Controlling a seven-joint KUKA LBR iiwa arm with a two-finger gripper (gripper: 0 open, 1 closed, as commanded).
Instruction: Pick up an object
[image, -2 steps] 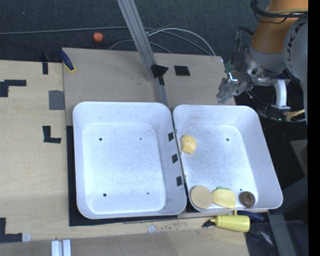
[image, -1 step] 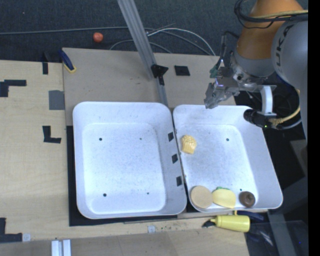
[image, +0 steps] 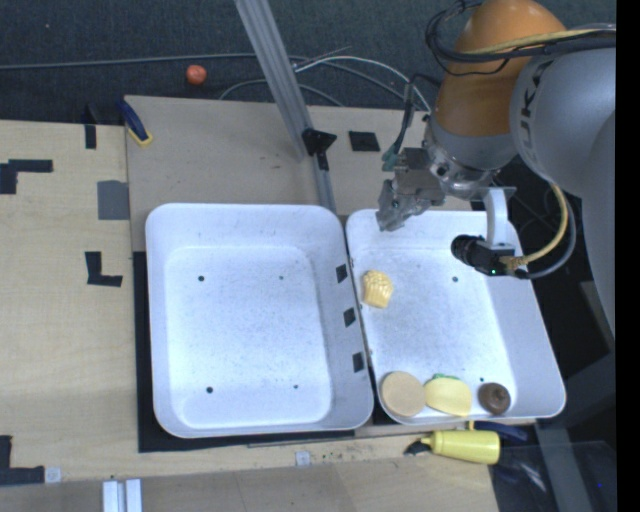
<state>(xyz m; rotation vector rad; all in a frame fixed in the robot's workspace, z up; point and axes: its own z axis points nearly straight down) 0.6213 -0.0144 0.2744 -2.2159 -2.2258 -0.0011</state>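
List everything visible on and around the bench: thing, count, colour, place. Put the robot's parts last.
left bin: 1, white, left half of bench.
right bin: 1, white, beside the left bin.
corn-like piece: 1, pale yellow, right bin, near its left wall.
round disc: 1, tan, right bin's near edge.
yellow lump: 1, yellow with a green edge, next to the disc.
small round piece: 1, brown, right bin's near right corner.
yellow tool: 1, yellow with black tip, on the bench in front of the right bin.
small ball: 1, orange-red, on the dark floor beyond the bench.
metal pole: 1, grey, slanting up behind the bins.
arm: 1, grey with orange band, from the right.
gripper: 1, dark grey, over the right bin's far left corner.
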